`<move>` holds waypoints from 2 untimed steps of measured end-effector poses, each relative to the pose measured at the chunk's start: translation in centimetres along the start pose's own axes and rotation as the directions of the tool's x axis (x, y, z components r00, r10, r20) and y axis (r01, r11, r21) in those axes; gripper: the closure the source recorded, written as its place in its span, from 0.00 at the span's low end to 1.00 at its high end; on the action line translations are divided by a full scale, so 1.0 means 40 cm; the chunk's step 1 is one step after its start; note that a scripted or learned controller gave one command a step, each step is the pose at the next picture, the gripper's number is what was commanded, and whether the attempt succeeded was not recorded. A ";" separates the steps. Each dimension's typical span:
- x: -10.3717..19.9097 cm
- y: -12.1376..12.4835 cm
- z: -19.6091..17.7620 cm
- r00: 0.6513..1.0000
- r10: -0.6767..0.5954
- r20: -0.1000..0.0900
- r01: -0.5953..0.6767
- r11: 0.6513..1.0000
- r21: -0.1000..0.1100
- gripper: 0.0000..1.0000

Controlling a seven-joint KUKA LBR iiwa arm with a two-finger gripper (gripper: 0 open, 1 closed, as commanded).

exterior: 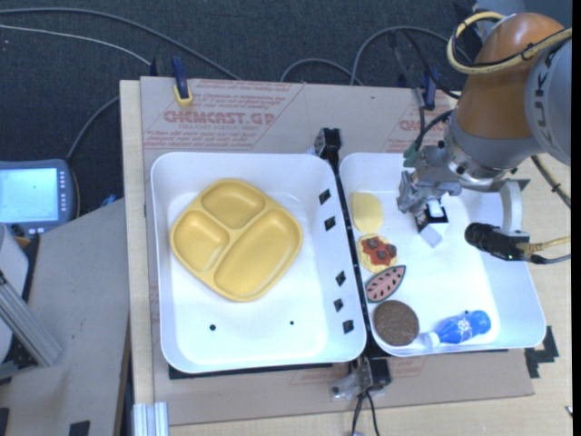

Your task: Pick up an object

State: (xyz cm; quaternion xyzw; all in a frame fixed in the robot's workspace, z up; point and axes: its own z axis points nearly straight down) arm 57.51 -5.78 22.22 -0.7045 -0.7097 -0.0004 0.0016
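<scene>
A brown board point(227, 107) on the bench carries two white bins. The left bin point(172, 316) holds a yellow divided plate point(236, 237), with bare floor below it. In the right bin point(508, 289), the objects line the left wall: a pale yellow piece point(367, 212), a red and orange item point(378, 252), a watermelon slice point(385, 282), a brown disc point(397, 322) and a blue bottle point(458, 327) at the front rim. The gripper point(427, 209) hangs near the yellow piece; whether the claw is released or clenched cannot be told. Open floor lies on the right.
</scene>
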 end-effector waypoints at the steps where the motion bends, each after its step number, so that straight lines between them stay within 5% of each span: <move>1: 0.145 0.018 0.022 1.000 0.001 0.000 -0.001 1.000 0.001 1.00; 2: 0.300 0.025 -0.005 1.000 0.000 0.001 0.000 1.000 -0.003 1.00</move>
